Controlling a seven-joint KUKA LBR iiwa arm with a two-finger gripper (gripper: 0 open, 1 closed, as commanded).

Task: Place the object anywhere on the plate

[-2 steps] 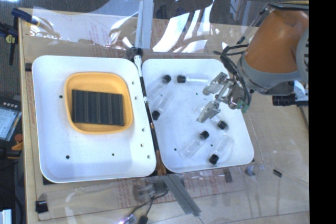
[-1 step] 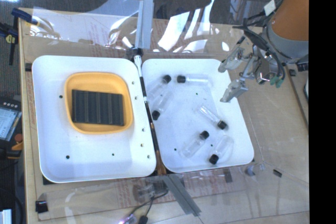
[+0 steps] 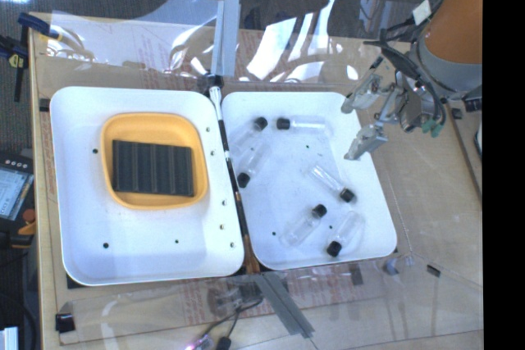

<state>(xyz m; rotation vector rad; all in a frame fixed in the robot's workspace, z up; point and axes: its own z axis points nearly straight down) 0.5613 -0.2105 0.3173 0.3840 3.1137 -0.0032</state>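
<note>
Gripper (image 3: 362, 124) fingers spread, nothing held, over right bin's (image 3: 379, 213) far-right rim; nearest vial (image 3: 330, 181) below-left (apart).

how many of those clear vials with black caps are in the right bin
6 vials: two at the far end, one by the divider, one mid-right, two near the front. The clear glass could hide more.

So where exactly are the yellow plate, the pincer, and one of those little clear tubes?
yellow plate (image 3: 123, 131): camera view, on its left rim.
pincer (image 3: 367, 117): camera view, midway between its two fingertips.
clear tube (image 3: 330, 182): camera view, on its see-through body, right bin.
</note>
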